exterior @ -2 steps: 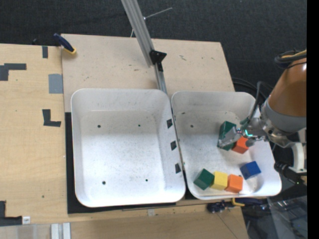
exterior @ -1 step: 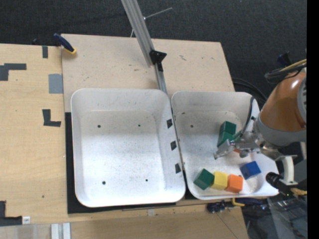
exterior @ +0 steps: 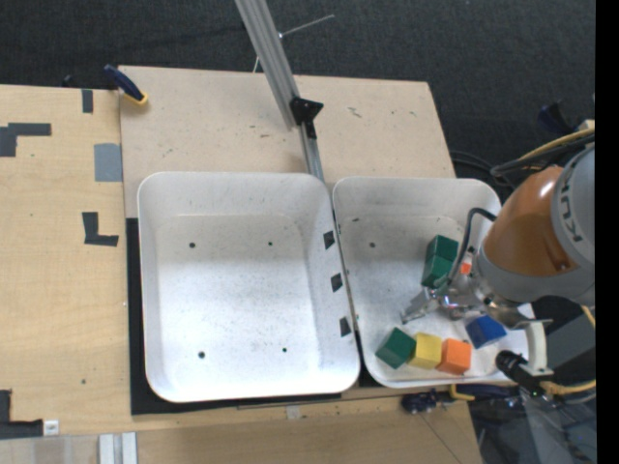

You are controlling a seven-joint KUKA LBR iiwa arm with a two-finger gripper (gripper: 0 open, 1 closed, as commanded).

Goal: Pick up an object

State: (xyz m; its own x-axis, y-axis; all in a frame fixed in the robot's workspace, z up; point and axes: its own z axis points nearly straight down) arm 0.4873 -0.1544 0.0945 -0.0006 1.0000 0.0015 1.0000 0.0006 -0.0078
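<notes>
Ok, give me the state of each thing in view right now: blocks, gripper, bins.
Gripper: low in the right bin, fingers spread, nothing seen between them.
Dark green block: tilted, just above the gripper, in the right bin.
Green block: lying by the front wall, touching the yellow one.
Yellow block: between green and orange.
Orange block: end of that row.
Blue block: beside the wrist.
Right bin: holds all five blocks.
Left bin: bare floor.

Even, diffuse overhead light; white bins (exterior: 237,278) bright, no glare; shadows faint; picture slightly soft, grainy.
</notes>
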